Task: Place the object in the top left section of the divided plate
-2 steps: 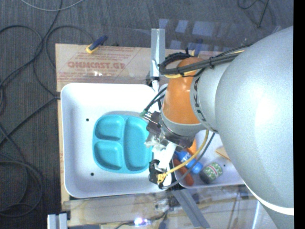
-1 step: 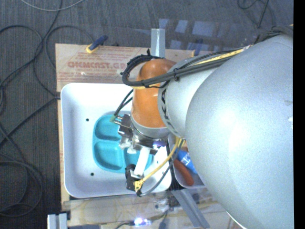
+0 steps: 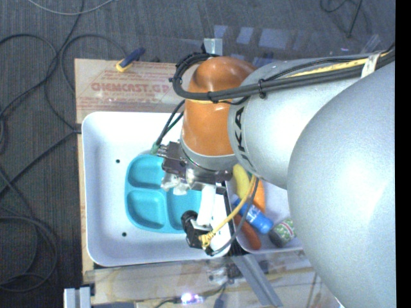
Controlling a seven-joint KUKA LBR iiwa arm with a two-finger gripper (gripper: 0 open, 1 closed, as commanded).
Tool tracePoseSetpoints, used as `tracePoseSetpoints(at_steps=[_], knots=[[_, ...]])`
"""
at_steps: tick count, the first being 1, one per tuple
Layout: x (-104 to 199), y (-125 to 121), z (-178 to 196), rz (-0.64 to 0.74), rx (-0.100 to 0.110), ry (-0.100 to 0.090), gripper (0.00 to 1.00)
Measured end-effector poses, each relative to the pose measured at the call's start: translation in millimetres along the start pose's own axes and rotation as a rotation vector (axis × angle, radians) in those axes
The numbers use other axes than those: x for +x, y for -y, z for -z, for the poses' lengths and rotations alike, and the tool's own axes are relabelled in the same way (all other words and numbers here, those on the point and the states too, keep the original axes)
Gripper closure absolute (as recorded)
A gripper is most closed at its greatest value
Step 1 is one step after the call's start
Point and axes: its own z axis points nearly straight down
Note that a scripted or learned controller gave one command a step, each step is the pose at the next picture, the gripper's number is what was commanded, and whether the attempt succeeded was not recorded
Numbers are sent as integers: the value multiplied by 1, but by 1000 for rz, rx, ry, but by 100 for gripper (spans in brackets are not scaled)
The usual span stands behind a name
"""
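Overhead, one arm (image 3: 282,133) reaches in from the right, grey with an orange band, and covers much of the bench. Two white bins: the left bin (image 3: 103,172) is mostly visible, the right bin (image 3: 276,197) shows as a small patch under the arm.

Left bin holds one blue divided plate (image 3: 144,194). Two of its sections show clearly, upper and lower on its left side, both bare; its right side is hidden by the wrist.

Gripper (image 3: 174,181) hangs over the plate's upper right part. Cannot tell its grip, nor whether anything is held.

Right bin, counted as far as visible: one yellow piece (image 3: 241,179), one orange piece (image 3: 252,237), one blue bottle-like item (image 3: 255,219), one dark greenish item (image 3: 282,231), crowded together near the dividing wall. Which of them is the task's object cannot be told.

One yellow-and-blue tool (image 3: 130,58) lies on the board behind the bins.
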Motion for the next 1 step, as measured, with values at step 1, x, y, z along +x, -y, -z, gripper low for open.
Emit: tracePoseSetpoints(at_steps=[1], knots=[[23,6,-24,133,1,3,100]])
